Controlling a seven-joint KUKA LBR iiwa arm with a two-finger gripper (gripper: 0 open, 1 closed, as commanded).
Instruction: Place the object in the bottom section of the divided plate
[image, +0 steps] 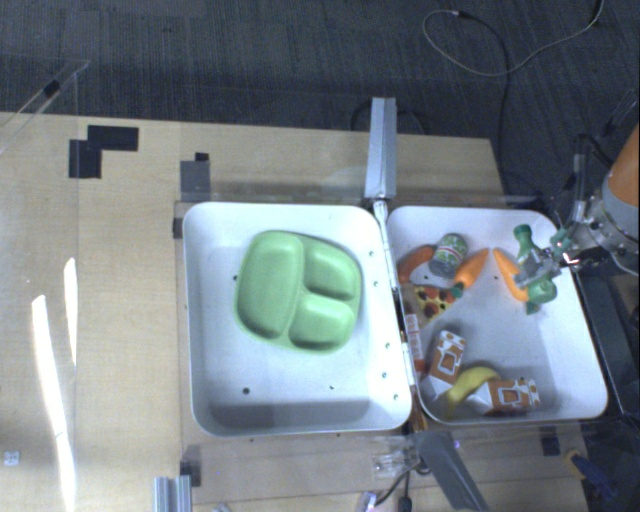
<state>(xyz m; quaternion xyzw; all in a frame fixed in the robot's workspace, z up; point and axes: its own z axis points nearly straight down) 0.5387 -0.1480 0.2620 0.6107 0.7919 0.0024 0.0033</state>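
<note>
Bench, two white bins | green divided plate (298, 290) flat in left bin | tool (540, 268) over right bin, grip state unclear

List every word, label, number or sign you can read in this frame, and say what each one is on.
No text reads clearly anywhere in this frame.
Can in the right bin: printed label, too blurred to read.
Small carton: brown and white print, too small to read.
Carton beside the banana: print, unreadable.
Green divided plate: no markings.
Black tape shapes on the bench: no lettering.
</note>
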